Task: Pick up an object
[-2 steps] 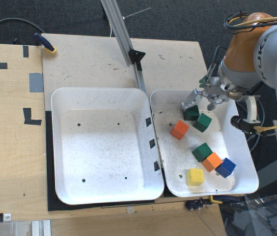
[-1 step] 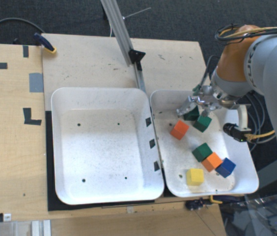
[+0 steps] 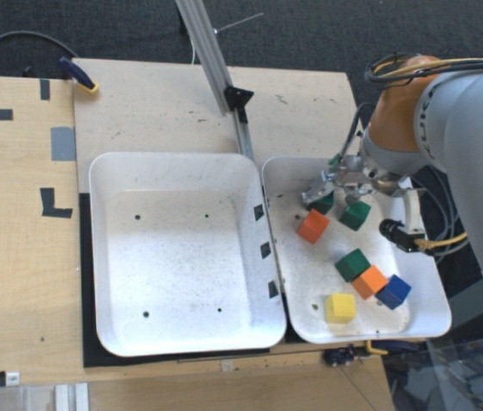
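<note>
My gripper (image 3: 330,188) hangs low over the far part of the right bin (image 3: 421,315), reaching in from the right. A dark green block (image 3: 322,203) sits right under it, partly hidden by the gripper. Just to the right lies a green block (image 3: 354,215). An orange-red block (image 3: 313,227) rests slightly nearer, left of the gripper. Closer to the front edge sit a green block (image 3: 352,265), an orange block (image 3: 370,281), a blue block (image 3: 394,291) and a yellow block (image 3: 340,307).
The left bin (image 3: 104,255) stands beside the right one, their walls touching in the middle. A slanted metal bar (image 3: 211,50) crosses the bench behind the bins. Cables (image 3: 421,238) hang by the right bin's right wall.
</note>
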### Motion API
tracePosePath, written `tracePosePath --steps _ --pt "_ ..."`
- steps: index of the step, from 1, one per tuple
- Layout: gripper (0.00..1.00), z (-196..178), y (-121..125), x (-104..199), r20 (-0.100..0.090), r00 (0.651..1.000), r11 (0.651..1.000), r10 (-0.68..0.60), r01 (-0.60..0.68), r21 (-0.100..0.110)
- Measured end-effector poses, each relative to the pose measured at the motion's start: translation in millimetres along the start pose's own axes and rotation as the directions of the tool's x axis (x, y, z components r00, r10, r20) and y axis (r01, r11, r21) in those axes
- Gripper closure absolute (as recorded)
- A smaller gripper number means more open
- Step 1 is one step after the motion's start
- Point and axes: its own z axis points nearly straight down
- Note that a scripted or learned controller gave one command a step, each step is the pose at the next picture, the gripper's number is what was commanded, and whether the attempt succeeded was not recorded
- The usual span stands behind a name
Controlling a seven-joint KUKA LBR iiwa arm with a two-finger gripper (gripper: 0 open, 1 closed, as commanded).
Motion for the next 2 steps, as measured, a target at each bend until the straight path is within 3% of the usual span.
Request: tracePosePath --steps 1,2 --pt "1.00 -7.1 -0.3 1.9 -0.002 1.000 1.000 -0.003 0.003 0.002" --pt "1.00 -58.3 10.7 7.4 -0.005 1.000 1.000 0.000 0.000 0.014"
